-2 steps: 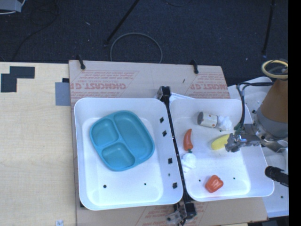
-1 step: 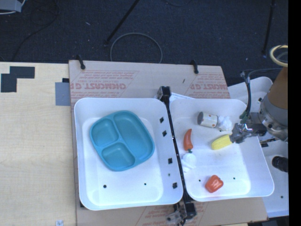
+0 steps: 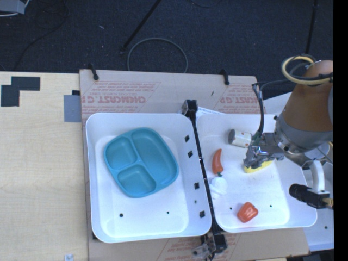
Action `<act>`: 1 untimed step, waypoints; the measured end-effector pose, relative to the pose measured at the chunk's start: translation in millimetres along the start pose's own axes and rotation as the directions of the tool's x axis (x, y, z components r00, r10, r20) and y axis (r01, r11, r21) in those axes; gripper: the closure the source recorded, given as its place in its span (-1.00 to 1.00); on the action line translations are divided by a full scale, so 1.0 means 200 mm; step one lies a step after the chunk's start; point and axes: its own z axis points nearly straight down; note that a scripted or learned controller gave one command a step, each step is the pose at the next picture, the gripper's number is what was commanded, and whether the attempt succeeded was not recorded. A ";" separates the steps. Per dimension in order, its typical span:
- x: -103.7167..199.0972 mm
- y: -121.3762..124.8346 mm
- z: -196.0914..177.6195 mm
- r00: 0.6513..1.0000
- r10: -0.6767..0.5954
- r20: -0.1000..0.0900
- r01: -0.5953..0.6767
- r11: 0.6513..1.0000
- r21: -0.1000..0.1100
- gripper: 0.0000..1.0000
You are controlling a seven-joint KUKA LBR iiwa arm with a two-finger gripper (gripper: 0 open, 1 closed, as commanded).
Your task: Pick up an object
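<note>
Gripper low over a yellow object in the right bin

At right of centre in the frame, the gripper (image 3: 254, 161) sits down on the yellow object (image 3: 260, 167), which shows just below and right of the fingers and touches them; whether they clasp it or how wide they stand cannot be told. In the right bin (image 3: 283, 213) also lie a grey cylinder (image 3: 239, 137), an orange-red pepper (image 3: 217, 160) and a red-orange piece (image 3: 247, 212). The left bin (image 3: 103, 222) holds a blue divided plate (image 3: 141, 161).
</note>
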 end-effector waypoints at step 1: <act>0.25 -0.03 0.06 1.000 0.001 0.000 -0.001 1.000 0.001 1.00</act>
